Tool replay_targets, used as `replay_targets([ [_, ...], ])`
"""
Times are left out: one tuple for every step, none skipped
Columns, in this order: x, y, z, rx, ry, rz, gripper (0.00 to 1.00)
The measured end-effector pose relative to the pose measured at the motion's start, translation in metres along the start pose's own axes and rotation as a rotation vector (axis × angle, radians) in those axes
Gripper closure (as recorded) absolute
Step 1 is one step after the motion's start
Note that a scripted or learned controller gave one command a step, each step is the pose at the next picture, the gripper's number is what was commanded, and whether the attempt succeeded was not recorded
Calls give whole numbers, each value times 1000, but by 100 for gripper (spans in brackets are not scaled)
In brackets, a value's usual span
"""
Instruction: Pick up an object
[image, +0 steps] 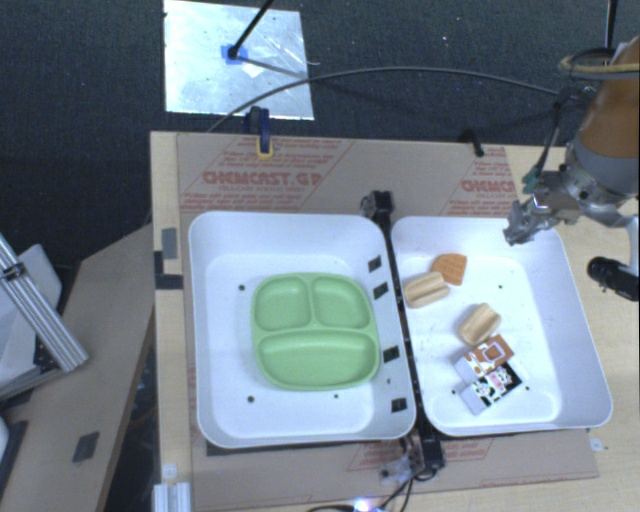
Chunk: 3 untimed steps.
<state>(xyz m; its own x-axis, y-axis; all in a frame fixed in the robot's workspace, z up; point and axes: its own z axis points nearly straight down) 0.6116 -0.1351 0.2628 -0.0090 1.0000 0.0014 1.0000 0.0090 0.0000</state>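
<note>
The right bin (560, 300) holds several small objects. An orange wedge (451, 267) lies beside a tan bread roll (426, 290), with a second tan roll (479, 323) below them. A small printed box with an orange-brown top (488, 371) rests near the bin's front. My gripper (522, 228) hangs over the bin's far right rim, above and to the right of the orange wedge, with nothing visible in it.
The left bin (215, 300) bears a green divided plate (315, 330). A black clip divider (392, 300) runs between the bins. A black cable arcs over the bench's back edge. A blue and yellow clamp (262, 132) stands at the back.
</note>
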Motion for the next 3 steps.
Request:
replay_targets([
  [61, -9, 5, -1, 0, -1, 100],
  [109, -25, 21, 1, 0, 0, 100],
  [164, -47, 18, 0, 0, 0, 100],
])
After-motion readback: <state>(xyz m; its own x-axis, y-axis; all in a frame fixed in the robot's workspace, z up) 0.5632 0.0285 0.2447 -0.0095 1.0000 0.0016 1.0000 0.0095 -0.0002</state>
